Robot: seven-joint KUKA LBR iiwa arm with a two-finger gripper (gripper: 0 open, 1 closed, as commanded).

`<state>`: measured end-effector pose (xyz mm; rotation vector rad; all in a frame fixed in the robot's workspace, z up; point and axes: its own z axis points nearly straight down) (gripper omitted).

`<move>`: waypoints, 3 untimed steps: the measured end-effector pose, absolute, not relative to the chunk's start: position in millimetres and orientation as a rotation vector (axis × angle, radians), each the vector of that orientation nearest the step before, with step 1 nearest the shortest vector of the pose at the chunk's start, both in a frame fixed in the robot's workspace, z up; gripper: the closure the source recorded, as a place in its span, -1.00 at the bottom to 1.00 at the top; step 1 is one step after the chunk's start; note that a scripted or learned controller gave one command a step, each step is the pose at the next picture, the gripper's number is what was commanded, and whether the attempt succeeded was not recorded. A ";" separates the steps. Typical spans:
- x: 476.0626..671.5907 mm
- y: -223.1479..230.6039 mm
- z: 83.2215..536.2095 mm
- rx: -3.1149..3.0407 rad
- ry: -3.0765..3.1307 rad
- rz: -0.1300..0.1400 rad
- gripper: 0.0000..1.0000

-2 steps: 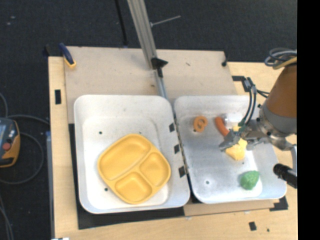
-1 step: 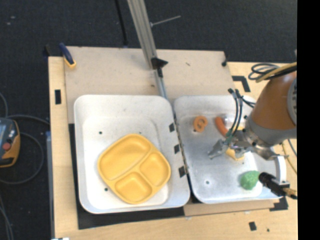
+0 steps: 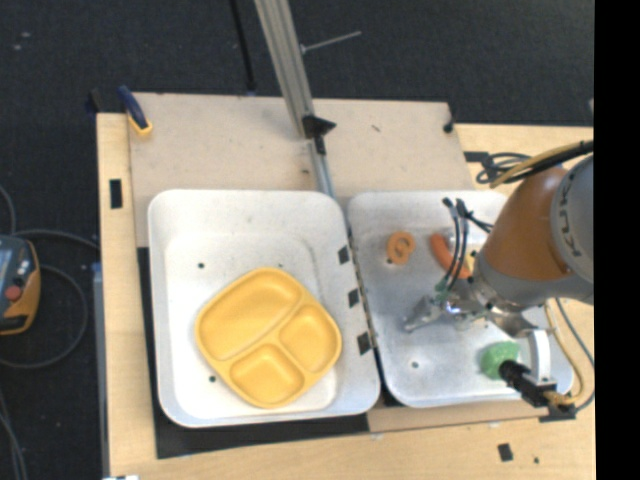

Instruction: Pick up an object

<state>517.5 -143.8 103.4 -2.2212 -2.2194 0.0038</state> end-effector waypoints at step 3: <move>521.9 -154.4 216.8 -2.222 -2.230 -0.005 1.00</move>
